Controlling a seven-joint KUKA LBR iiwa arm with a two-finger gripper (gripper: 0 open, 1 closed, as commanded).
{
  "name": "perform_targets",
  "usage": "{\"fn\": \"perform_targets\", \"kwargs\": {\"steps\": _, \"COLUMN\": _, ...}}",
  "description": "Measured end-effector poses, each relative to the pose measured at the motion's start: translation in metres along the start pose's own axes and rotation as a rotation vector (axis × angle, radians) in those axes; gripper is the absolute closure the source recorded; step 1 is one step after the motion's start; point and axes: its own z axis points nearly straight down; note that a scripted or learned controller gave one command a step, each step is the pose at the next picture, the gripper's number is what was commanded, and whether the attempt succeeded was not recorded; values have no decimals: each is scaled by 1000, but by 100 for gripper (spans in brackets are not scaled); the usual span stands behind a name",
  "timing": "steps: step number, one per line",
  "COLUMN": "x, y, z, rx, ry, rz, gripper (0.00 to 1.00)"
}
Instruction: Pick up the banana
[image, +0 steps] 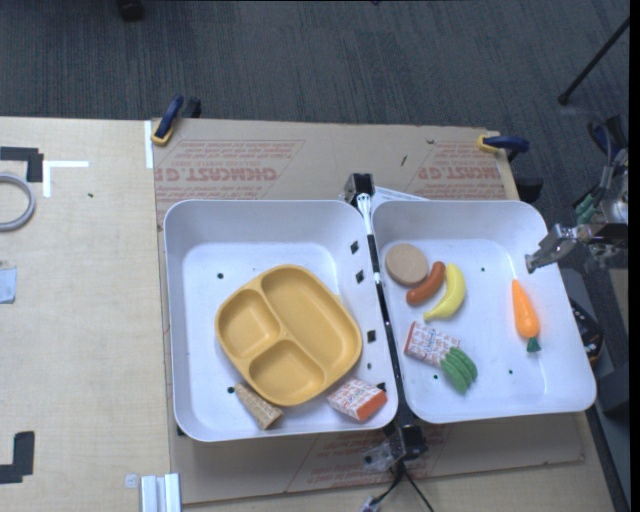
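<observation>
The yellow banana (449, 292) lies curved in the right bin (500, 225), left of its middle. A red sausage (426, 284) touches its left side, and a round tan patty (407, 263) sits just above the sausage. My gripper (543, 257) hovers at the right bin's far right rim, well to the right of the banana and just above the carrot (525, 312). Nothing shows in it. The arm behind it is cut off by the view's edge.
Below the banana lie a red-and-white snack pack (431, 343) and a green vegetable (460, 368). The left bin (200, 300) holds a yellow divided plate (288, 333), a brown bread piece (258, 405) and an orange-white box (357, 400). A clamp (360, 187) joins the bins at the top.
</observation>
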Motion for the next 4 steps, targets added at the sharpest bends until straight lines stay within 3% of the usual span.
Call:
{"fn": "perform_targets", "kwargs": {"steps": 1, "x": 46, "y": 80, "z": 115, "rx": 0, "ry": 0, "rz": -122, "gripper": 0}}
{"fn": "perform_targets", "kwargs": {"steps": 2, "x": 79, "y": 32, "z": 185, "rx": 0, "ry": 0, "rz": -196, "gripper": 0}}
{"fn": "perform_targets", "kwargs": {"steps": 3, "x": 78, "y": 32, "z": 175, "rx": -2, "ry": 0, "rz": -194, "gripper": 100}}
{"fn": "perform_targets", "kwargs": {"steps": 4, "x": 112, "y": 53, "z": 85, "rx": -1, "ry": 0, "rz": -139, "gripper": 100}}
